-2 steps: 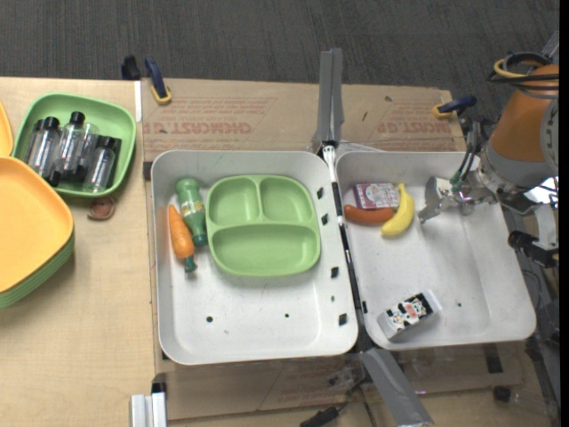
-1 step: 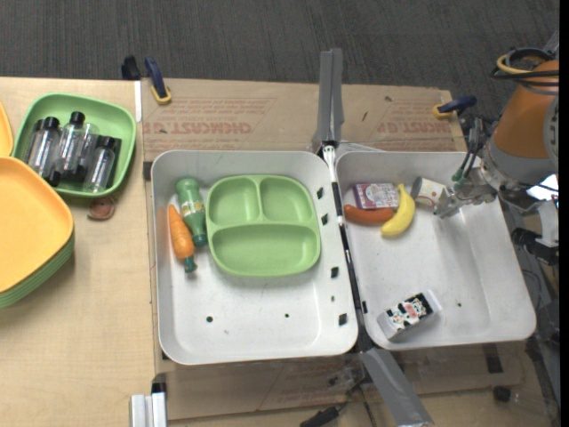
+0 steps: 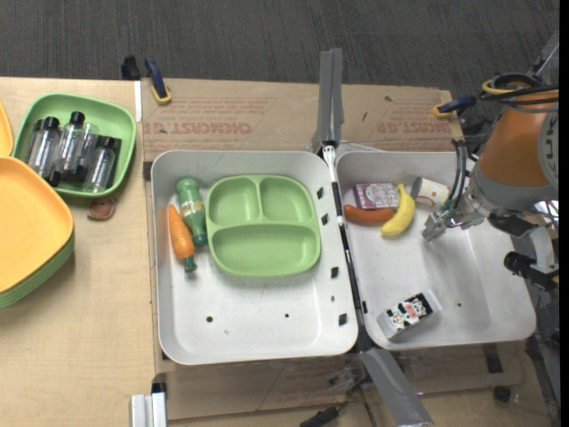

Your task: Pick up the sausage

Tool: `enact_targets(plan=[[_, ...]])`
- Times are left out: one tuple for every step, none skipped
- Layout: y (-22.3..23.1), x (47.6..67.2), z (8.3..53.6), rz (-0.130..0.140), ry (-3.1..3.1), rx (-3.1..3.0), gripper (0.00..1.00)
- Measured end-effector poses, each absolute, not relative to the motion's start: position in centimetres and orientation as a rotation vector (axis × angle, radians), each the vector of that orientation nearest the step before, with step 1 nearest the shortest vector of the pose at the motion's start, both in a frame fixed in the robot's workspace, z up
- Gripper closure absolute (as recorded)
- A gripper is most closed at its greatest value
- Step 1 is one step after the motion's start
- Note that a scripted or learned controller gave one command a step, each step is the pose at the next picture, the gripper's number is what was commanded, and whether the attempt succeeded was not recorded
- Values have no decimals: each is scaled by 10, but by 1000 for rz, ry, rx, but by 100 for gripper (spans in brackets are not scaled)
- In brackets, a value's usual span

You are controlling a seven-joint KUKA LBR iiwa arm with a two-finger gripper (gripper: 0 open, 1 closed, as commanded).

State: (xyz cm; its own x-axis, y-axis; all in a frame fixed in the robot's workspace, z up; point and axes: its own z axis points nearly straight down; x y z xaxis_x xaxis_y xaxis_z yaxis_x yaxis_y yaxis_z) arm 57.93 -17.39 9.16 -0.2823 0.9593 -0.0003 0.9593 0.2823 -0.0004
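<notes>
The sausage [image 3: 364, 213], reddish-orange, lies in the right bin [image 3: 480, 301] near its upper left corner. It sits just below a purple packet [image 3: 375, 194], and its right end touches a yellow banana [image 3: 400, 213]. My gripper [image 3: 437, 227] hangs low over the right bin, just right of the banana and roughly a banana's length away from the sausage. Nothing shows in it.
A small white item [image 3: 431, 188] lies beyond the gripper, and a black-and-white carton [image 3: 409, 314] lies near the bin's front. The left bin [image 3: 249, 318] holds a green divided plate [image 3: 262, 223], a green bottle [image 3: 190, 207] and a carrot [image 3: 180, 234].
</notes>
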Motion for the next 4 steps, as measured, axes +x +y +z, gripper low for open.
enact_targets(plan=[[-129, 530, 98, -1, 2515, 1884, 100], [-183, 551, 91, -2, 2324, 2113, 100], [-178, 528, 91, -1, 2533, 1861, 100], [-222, 490, 91, -2, 2184, 2263, 100]])
